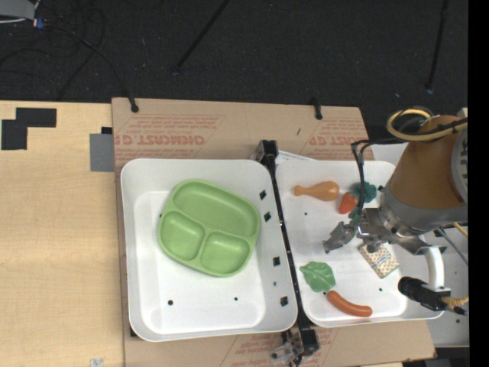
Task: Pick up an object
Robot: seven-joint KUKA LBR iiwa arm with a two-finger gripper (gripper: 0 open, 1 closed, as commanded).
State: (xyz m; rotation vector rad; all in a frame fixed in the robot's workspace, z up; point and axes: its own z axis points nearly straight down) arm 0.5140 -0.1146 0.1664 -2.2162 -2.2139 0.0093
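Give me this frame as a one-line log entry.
phase: reach | gripper: low in right bin, no object seen held | nearest: green leaf, patterned block | left bin: green plate

Dark speckled floor (252, 44) up top with a few black cables (206, 25) trailing across it. Below that a light wood table (53, 258) with some black and grey patches (30, 125), plus a flattened cardboard sheet (229, 132) printed in red lettering
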